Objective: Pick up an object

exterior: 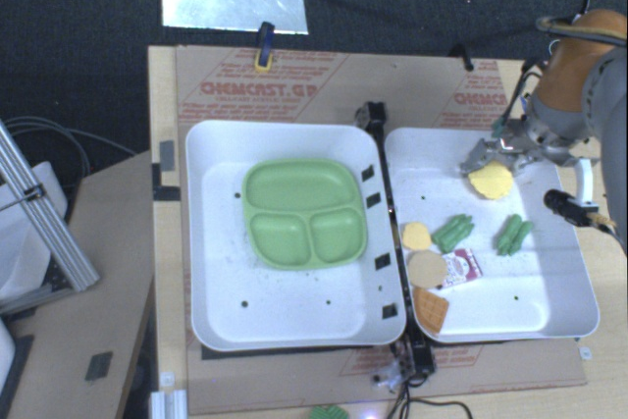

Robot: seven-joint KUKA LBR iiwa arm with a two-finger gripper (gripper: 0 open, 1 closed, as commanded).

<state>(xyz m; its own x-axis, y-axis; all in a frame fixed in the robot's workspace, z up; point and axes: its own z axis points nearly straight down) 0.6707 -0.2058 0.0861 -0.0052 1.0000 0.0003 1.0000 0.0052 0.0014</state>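
arm [589, 64]: cut off at right edge | end effector [494, 158] fingers: indistinct over yellow item [491, 181]

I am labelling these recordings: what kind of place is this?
Probably a robotics lab bench: a grey robot arm reaches over two white bins holding toy food and a green divided plate.

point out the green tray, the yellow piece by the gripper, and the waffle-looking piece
green tray [302, 213], camera view, on its centre divider.
yellow piece [491, 182], camera view, on its middle.
waffle piece [432, 309], camera view, on its middle.

Grey arm [601, 93] w/ orange band
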